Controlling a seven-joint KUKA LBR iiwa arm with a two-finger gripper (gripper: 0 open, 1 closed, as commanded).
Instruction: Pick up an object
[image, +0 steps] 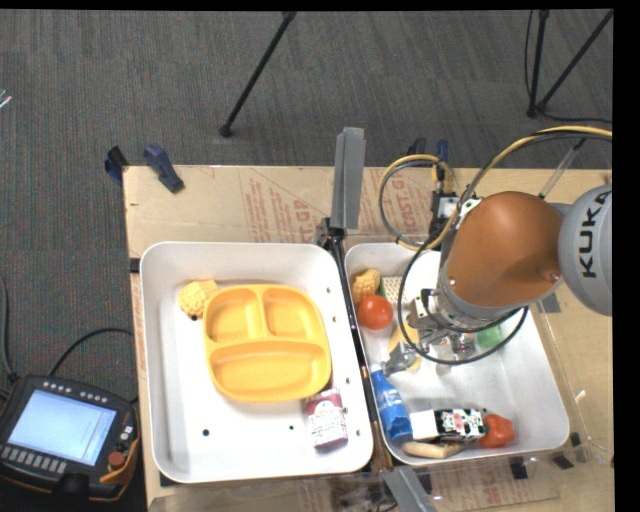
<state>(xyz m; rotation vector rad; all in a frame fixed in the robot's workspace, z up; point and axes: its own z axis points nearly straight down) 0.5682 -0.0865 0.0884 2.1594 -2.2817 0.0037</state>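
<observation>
We judge the reach is under way: our end effector (432, 352) hangs low in the right bin (545, 375), with a tomato (375, 312) at its ten o'clock and a blue bottle (390, 405) at seven. Next comes settling over one. The wrist blocks it, so we cannot tell its state.

A divided plate (266, 342) lay in the left bin (165, 300), a small carton (327, 419) just before it; a tomato (375, 312) sat in the right bin (545, 385).
</observation>
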